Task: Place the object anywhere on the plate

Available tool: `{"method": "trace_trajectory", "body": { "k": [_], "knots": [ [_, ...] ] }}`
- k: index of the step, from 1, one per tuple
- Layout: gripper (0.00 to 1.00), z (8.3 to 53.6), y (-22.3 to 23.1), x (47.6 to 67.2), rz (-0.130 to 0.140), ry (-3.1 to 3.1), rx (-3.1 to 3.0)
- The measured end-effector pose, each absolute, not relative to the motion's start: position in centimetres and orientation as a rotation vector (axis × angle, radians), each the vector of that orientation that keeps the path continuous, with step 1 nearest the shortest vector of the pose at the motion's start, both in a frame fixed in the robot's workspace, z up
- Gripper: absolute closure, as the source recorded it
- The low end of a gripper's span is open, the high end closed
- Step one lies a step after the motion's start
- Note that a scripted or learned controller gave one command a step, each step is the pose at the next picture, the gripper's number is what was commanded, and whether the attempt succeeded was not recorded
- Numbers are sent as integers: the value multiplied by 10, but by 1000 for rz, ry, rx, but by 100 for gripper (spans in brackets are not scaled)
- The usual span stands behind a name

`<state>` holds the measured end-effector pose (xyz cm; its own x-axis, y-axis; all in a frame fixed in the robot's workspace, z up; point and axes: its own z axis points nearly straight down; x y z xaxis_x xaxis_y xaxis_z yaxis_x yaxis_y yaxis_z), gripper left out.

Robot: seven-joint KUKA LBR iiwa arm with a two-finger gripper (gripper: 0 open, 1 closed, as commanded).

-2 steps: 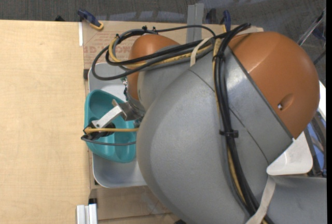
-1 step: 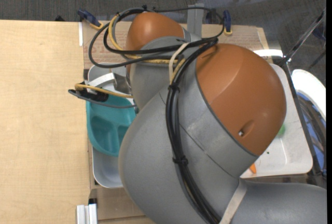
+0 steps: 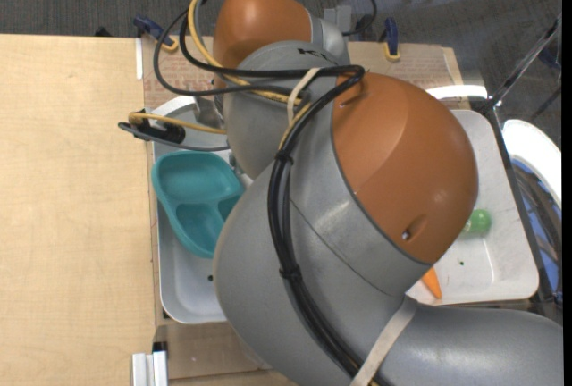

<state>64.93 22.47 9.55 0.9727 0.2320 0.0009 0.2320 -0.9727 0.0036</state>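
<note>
A teal divided plate (image 3: 192, 192) lies in the left bin (image 3: 183, 304), toward its left wall. The arm's grey and orange body (image 3: 357, 197) covers most of both bins. My gripper (image 3: 209, 112) hangs under the wrist at the far end of the left bin, just beyond the plate and mostly hidden by the arm. A small green ball (image 3: 481, 222) and an orange piece (image 3: 432, 284) lie in the right bin (image 3: 505, 264), partly hidden by the arm. I see nothing resting on the visible part of the plate.
Bare wooden bench (image 3: 71, 197) stretches left of the bins. Black and yellow cables (image 3: 174, 36) loop around the wrist, and a black cable end (image 3: 152, 130) pokes out over the left bin's far corner. Blue clamps (image 3: 391, 34) hold the back edge.
</note>
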Motion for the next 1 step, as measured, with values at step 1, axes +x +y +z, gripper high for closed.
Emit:
{"method": "trace_trajectory", "body": {
  "k": [1],
  "knots": [
    [100, 94, 225, 653, 1, 308, 3125]
  ]
}}
